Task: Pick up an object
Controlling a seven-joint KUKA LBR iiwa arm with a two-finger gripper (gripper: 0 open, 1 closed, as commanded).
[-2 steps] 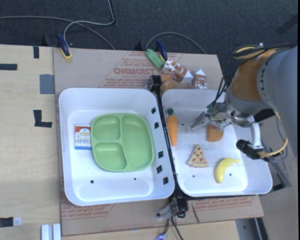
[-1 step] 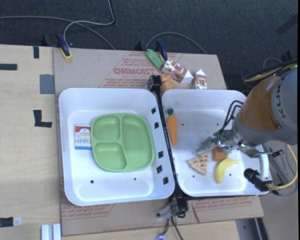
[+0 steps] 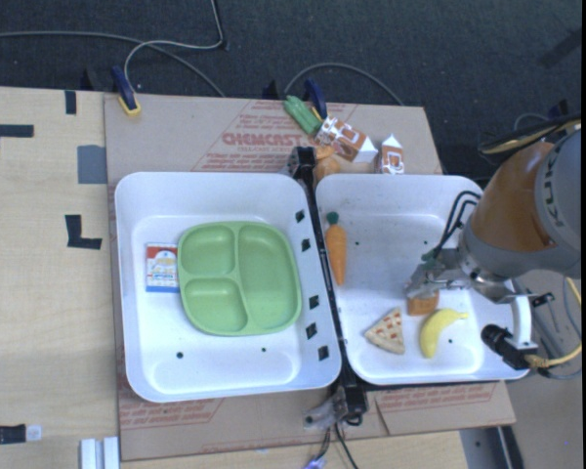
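While the end effector (image 3: 426,286) sits low in the right bin (image 3: 391,198) over a small orange block (image 3: 422,305), its grip state unreadable, crowding by the banana (image 3: 438,329) and pizza slice (image 3: 387,331) could spoil the lift.

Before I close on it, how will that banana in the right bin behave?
The banana looks like a smooth plastic toy, so probably light, stiff and somewhat slippery. Its curved shape may pivot or slide if nudged. It lies between the pizza slice and the bin wall, leaving little room.
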